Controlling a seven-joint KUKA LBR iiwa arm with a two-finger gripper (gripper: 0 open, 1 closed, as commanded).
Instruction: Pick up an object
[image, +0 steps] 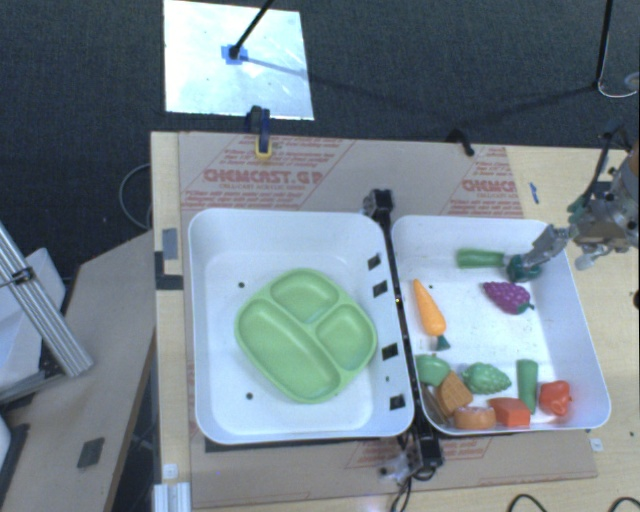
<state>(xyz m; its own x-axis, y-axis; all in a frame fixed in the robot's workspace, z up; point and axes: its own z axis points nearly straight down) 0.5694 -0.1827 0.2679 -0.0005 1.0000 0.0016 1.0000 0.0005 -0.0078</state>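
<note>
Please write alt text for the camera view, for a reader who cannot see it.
The gripper reaches from the right to a green toy vegetable in the right bin, which also holds toy grapes, a carrot and more toy food. The left bin holds a green divided plate.

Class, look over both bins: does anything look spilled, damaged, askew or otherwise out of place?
Nothing stands out. The green plate lies flat in the left bin. The toy foods, such as the carrot and grapes, lie loose inside the right bin, most crowded along its near edge, none over the rim.
</note>
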